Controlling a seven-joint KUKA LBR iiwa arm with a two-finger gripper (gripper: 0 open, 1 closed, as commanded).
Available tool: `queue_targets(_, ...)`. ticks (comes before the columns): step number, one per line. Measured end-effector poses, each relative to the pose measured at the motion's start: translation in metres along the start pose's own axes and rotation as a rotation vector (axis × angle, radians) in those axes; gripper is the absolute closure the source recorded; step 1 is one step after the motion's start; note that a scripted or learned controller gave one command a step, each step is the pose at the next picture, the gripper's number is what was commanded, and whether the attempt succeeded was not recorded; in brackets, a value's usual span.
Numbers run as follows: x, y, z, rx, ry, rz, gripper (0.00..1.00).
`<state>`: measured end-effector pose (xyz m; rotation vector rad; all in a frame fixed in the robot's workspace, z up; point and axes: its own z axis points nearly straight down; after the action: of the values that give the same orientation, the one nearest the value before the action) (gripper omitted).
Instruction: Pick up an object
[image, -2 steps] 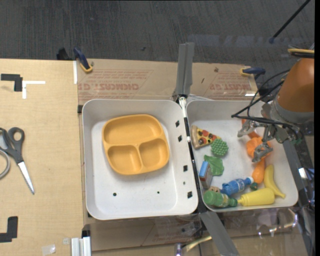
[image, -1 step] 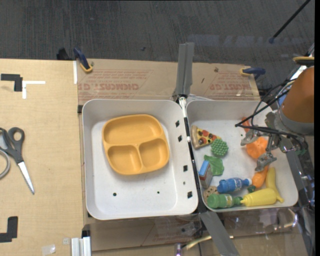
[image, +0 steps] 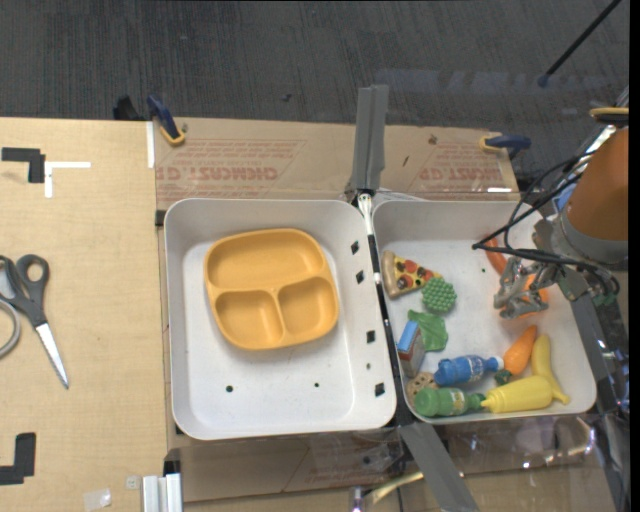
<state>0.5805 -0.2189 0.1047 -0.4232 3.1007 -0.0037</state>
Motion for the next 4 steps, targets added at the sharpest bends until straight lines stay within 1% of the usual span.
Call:
queue_targets(1, -0.051, 0.042, -0.108, -0.004, 0.008, 0.003, 1.00)
queue_targets(2, -0.009, -0.001, 0.009, -0.003, 0.007, -0.092, 1.00)
queue_targets(3, -0.047, -0.016, -0.111, -0.002, 0.005, -0.039, 1.00)
queue_targets(4, 0.007, 0.000, 0.011, -0.003, 0.007, -0.107, 1.00)
